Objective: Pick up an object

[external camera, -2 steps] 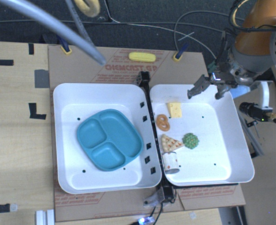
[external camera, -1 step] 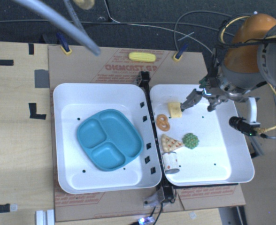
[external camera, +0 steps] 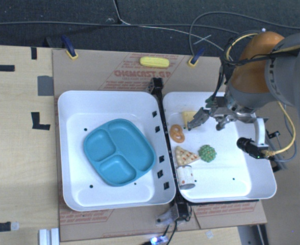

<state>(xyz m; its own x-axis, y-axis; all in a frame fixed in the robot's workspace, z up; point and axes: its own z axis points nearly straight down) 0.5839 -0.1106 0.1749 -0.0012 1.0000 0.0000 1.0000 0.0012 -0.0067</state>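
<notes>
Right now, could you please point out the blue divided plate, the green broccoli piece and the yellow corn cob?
blue divided plate [external camera: 119,151], camera view, centre ridge.
green broccoli piece [external camera: 207,153], camera view, its top.
yellow corn cob [external camera: 154,62], camera view, mid-length.

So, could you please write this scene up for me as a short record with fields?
left bin: blue divided plate
right bin: pretzel, yellow block, waffle wedge, green broccoli, small can
outside bins: yellow corn on cardboard
claw: open, above right bin, holding nothing
</notes>
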